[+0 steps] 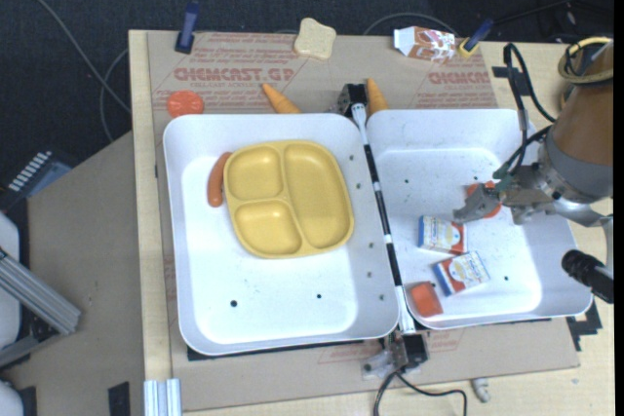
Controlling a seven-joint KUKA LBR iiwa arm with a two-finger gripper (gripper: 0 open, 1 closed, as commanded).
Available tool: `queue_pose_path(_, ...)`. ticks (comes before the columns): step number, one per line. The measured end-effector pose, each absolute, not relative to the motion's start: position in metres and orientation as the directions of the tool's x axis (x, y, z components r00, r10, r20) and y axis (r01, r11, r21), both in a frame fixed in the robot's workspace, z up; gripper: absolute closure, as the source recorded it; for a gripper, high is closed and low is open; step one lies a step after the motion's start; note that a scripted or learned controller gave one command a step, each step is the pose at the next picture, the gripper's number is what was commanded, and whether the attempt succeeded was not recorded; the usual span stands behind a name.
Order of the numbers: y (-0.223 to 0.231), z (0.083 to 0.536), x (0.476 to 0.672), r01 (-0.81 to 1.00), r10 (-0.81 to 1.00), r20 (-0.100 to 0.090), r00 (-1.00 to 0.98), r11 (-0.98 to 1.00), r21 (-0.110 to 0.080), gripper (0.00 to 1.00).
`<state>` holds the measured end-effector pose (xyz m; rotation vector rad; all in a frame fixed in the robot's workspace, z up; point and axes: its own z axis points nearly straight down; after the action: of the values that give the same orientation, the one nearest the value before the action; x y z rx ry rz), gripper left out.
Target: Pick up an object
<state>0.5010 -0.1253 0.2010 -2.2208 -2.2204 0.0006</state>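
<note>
My gripper (480, 206) hangs over the middle of the right bin (439, 119), on the grey arm (575, 156) that comes in from the right. A small orange-red object (485, 201) sits right at the gripper's tip; whether it is gripped is unclear. Just left of and below the tip lies a small blue-and-white carton (441, 234). A second carton of the same kind (461, 273) lies nearer the front. An orange-red chunk (423, 298) rests in the bin's front left corner.
The left bin (292, 302) holds a yellow divided plate (288, 198) with a sausage (215, 180) beside it. On the cardboard behind the bins lie a bread slice (314, 38), a carrot (280, 99), an orange disc (182, 102) and a small carton (425, 43).
</note>
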Motion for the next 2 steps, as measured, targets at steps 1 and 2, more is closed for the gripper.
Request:
queue_pose_path(1,-0.102,0.087,0.492,1.000,1.000,-0.001,0.000,0.000,0.008,0.00)
queue_pose_path(2,-0.105,0.099,0.493,1.000,1.000,-0.008,0.003,-0.003,0.016,1.00)
